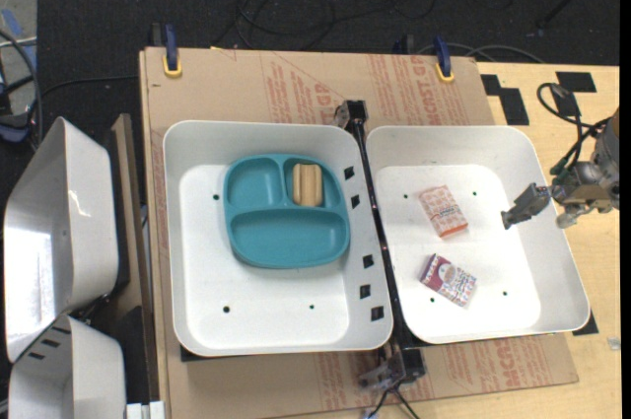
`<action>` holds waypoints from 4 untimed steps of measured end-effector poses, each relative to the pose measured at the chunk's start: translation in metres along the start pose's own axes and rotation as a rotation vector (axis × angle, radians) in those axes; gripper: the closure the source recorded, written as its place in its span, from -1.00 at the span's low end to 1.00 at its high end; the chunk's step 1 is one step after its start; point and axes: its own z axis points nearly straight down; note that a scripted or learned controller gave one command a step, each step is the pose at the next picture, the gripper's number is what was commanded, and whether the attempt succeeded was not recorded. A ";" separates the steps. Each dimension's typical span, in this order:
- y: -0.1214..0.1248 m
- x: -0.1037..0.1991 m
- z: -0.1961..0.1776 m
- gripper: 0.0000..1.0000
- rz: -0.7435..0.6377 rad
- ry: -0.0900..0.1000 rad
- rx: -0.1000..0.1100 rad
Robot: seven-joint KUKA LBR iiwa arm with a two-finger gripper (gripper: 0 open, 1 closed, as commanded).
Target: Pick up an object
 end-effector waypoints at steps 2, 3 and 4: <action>-0.001 0.010 0.043 -1.00 -0.002 -0.002 -0.010; -0.009 0.013 0.091 -1.00 -0.001 -0.001 -0.007; -0.010 0.011 0.153 -1.00 0.001 -0.002 -0.013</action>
